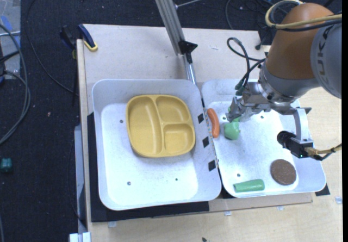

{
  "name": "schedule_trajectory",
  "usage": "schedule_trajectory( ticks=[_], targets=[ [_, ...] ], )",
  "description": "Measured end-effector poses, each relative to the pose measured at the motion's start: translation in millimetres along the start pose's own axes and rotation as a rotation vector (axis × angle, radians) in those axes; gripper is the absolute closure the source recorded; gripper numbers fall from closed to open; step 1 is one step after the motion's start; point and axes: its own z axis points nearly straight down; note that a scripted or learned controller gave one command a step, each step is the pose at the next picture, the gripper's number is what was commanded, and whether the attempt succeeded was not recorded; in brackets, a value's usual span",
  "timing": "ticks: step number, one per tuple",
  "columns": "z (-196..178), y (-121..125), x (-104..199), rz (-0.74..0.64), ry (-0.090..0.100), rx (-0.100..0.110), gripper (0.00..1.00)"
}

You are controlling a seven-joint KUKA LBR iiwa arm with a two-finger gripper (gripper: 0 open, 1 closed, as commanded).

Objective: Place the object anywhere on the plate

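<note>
A yellow plate (161,125) with three compartments lies in the left bin (117,181). In the right bin (255,143) a green chunk (232,130) sits at the left side, with an orange sausage-shaped piece (214,122) beside it near the bin's left wall. My gripper (236,115) hangs just above the green chunk's top, reaching down from the orange-banded wrist (296,34). The chunk rests on the bin floor. A green bar (249,185) and a brown round disc (283,172) lie near the right bin's front.
A slanted metal pole (168,12) rises behind the bins, ending at a clamp (187,49). Black cables (244,61) loop from the arm over the right bin's back. A blue and yellow tool (87,38) lies on the bench's back left corner.
</note>
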Motion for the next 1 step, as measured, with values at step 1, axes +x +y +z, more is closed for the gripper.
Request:
schedule_trajectory(
  ticks=[1],
  targets=[
    [8.6,16.9,45.6,0.0,-0.001,-0.002,1.0]
  ],
)
